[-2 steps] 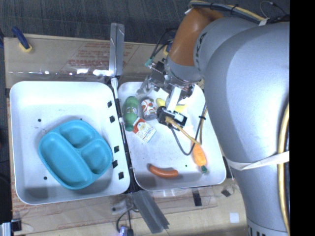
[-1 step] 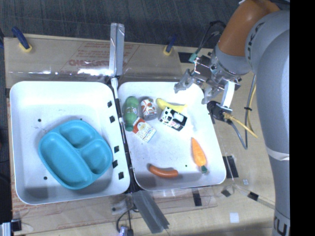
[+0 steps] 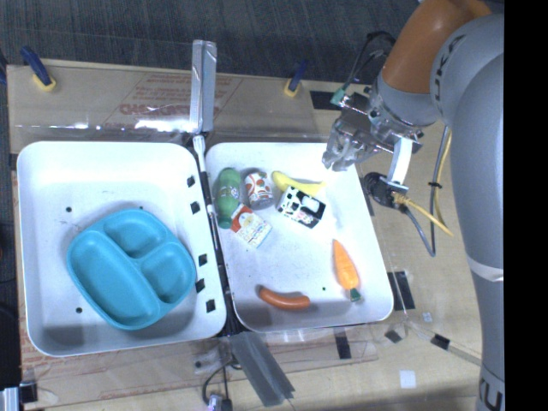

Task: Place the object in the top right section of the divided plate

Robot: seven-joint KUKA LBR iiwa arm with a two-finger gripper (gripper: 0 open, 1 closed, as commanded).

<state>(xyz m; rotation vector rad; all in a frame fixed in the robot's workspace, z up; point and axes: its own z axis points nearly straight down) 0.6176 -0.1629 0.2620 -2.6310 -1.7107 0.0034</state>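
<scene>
The gripper [image 3: 340,157] hangs over the far right corner of the right bin [image 3: 370,255]; whether it is spread or closed I cannot tell. The blue divided plate [image 3: 130,267] lies in the left bin [image 3: 34,229]. In the right bin lie a banana [image 3: 291,181], a carrot [image 3: 345,268], a sausage [image 3: 284,298] and a green bottle [image 3: 227,195].

Two blue clamps [image 3: 38,68] were fixed along the tabletop's [image 3: 257,88] far edge. A grey metal bar [image 3: 203,88] was set upright between the two white bins [image 3: 43,169].
</scene>
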